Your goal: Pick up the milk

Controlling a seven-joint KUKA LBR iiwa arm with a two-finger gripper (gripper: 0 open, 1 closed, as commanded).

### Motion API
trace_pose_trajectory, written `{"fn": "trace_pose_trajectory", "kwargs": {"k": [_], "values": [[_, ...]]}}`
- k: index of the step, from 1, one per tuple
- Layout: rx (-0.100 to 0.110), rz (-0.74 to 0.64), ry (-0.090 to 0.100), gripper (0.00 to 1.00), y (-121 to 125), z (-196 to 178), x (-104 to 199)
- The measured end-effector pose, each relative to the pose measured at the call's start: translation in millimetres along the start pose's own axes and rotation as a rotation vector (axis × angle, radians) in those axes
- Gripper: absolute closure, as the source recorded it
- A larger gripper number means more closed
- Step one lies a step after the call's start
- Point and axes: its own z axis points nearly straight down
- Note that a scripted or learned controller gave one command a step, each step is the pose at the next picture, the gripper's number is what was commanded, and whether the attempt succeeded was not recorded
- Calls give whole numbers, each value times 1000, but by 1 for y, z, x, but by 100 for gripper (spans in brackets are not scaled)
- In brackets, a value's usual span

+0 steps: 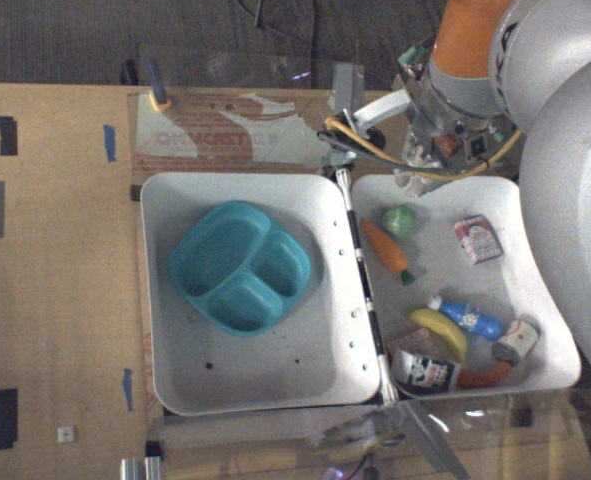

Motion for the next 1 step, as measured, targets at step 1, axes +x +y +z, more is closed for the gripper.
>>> {"fn": "trace_pose_trajectory", "kwargs": {"k": [1], "values": [[2,-390,-6,100,-19,45,-3]]}}
